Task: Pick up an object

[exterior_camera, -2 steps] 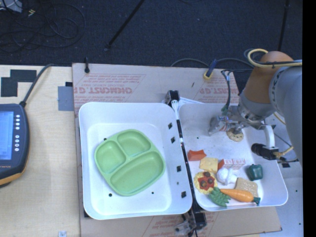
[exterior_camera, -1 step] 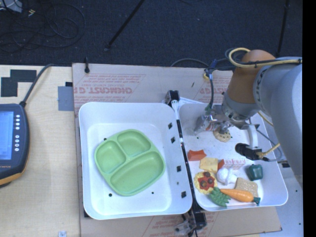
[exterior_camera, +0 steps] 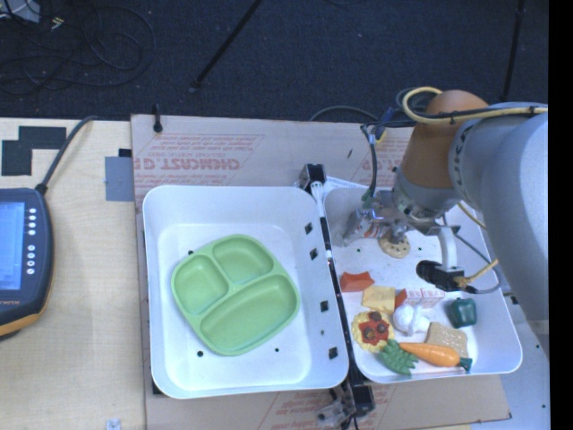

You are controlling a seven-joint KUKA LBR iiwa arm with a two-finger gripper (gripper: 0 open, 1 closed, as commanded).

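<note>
My gripper (exterior_camera: 365, 219) hangs low over the far left part of the right bin (exterior_camera: 501, 356), below the orange-banded wrist. A round speckled cookie (exterior_camera: 394, 244) lies just to its right, close to it. Nearer the front of that bin sit a red piece (exterior_camera: 355, 281), a yellow cheese block (exterior_camera: 380, 297), a small pizza (exterior_camera: 372, 330), a white egg-like piece (exterior_camera: 407, 316), a carrot (exterior_camera: 431, 355), a cracker (exterior_camera: 446, 336) and a dark green pepper (exterior_camera: 462, 312). I see nothing held in the gripper.
The left bin (exterior_camera: 161, 240) holds a light green divided plate (exterior_camera: 235, 292). A ridge with black clips (exterior_camera: 324, 276) separates the two bins. A teach pendant (exterior_camera: 18, 258) lies on the bench at far left.
</note>
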